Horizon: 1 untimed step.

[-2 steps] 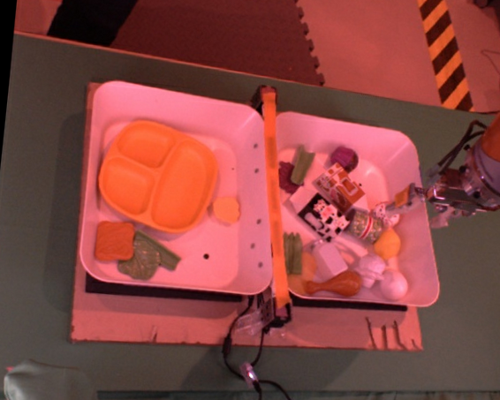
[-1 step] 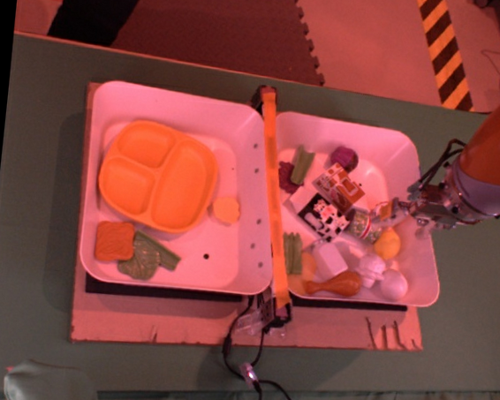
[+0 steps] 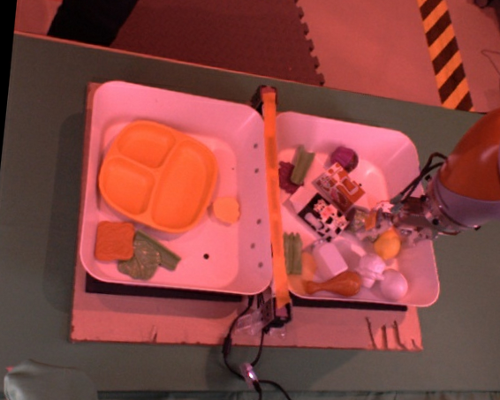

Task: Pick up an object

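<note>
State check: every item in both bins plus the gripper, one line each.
gripper: low in right bin, over the pile
orange divided plate: upright, left bin
drumstick: lying flat, right bin
lemon: resting beside gripper
cow-print box: tilted among toys

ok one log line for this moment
arm: over right bin | gripper: low among toys by yellow toy | grasp: unconfirmed | left bin: orange tray

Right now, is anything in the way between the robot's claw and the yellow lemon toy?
Nothing visible is. The gripper sits low in the right bin, right beside the yellow lemon toy. The white balls lie on the lemon's far side, not between them.
</note>
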Motion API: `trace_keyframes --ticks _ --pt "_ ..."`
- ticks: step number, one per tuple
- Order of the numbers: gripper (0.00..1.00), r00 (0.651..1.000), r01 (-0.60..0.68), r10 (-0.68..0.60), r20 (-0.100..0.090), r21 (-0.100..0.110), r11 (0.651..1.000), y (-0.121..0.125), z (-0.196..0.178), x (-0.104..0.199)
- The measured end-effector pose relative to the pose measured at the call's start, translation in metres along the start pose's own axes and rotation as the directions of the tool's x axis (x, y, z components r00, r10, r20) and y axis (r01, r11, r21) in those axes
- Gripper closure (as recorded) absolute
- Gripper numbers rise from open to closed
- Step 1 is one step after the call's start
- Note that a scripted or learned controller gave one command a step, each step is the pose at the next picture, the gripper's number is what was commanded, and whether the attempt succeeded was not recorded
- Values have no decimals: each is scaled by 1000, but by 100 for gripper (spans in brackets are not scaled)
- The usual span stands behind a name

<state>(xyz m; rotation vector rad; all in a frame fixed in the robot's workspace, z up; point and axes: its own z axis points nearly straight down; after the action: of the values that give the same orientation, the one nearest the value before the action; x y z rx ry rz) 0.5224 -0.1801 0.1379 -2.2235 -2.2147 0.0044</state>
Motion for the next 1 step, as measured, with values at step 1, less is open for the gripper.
trace_keyframes --ticks 1 --pt "0 1000 4 -4 -1 -17 1000 5 30 1"
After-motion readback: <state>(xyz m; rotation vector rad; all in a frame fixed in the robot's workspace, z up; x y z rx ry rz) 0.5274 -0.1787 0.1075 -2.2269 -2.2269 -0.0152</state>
